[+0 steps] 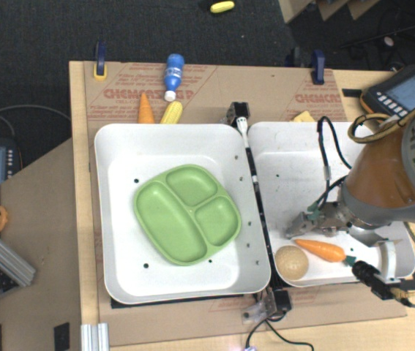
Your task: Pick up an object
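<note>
A: Start at the front of the right bin (266, 196). What sits there?

B: A tan ball (292, 262) at the front edge. Just right of it, the carrot (321, 250), long axis running left-right and dipping toward its green stem at the right.

A: And the gripper (317, 221)?

B: Just behind the carrot, low over the bin floor, apart from it. Open or closed, I cannot tell.

A: So the move?

B: Likely a short shift forward and down, closing across the carrot's width.

A: Farther back?

B: The green plate (185, 214) in the left bin.

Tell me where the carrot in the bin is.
The carrot lies in the right bin, near its front edge, just right of a tan ball, below the gripper.
</note>
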Tool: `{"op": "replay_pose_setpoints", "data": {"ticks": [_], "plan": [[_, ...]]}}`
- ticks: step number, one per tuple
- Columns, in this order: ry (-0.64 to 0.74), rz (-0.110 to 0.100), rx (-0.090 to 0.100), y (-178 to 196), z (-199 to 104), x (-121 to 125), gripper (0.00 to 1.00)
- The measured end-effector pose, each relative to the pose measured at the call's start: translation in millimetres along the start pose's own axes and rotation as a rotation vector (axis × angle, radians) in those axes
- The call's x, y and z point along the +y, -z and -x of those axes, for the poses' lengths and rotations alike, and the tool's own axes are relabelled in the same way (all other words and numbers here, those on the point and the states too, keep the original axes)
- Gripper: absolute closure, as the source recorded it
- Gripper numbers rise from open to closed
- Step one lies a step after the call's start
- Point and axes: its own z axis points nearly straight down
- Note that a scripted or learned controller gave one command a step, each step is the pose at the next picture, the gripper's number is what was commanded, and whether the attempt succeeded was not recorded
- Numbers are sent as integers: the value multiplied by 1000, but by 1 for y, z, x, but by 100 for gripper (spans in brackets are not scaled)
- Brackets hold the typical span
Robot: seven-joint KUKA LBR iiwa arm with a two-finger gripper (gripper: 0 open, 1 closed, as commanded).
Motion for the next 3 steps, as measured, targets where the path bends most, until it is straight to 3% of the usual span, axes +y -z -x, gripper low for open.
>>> {"op": "replay_pose_setpoints", "data": {"ticks": [3], "plan": [[0,0,0,0,0,0,0]]}}
